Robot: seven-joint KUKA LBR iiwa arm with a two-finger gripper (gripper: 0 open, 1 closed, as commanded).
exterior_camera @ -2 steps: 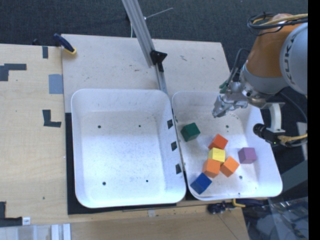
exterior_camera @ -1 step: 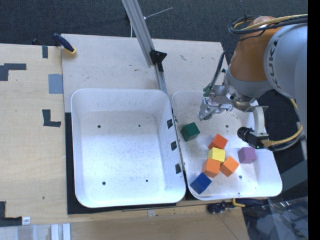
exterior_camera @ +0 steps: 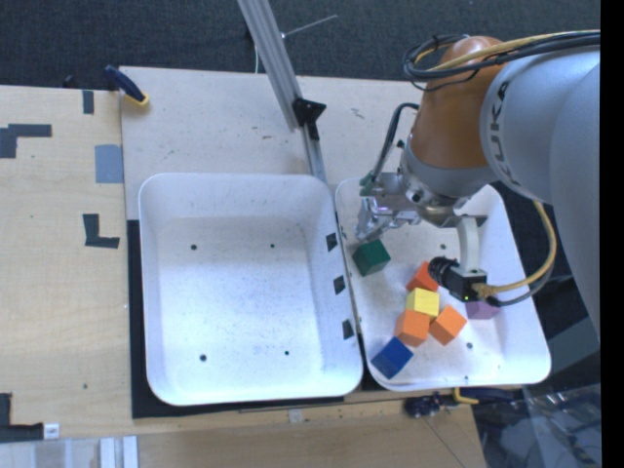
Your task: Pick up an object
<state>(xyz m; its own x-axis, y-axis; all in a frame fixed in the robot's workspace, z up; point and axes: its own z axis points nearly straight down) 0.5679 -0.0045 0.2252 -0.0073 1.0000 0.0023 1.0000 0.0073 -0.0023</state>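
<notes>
In the right bin, a green block sits near the left wall. My gripper hangs directly over it, its tip at the block's top edge. Whether the block is gripped or only lies beneath the tip cannot be told. Lower in the same bin lie a yellow block, three orange blocks, a blue block and a purple piece partly behind the arm's black fitting.
The left bin stands beside the right one, their walls touching. A slanted metal post rises behind the bins. The grey arm with its orange band covers the right bin's back part.
</notes>
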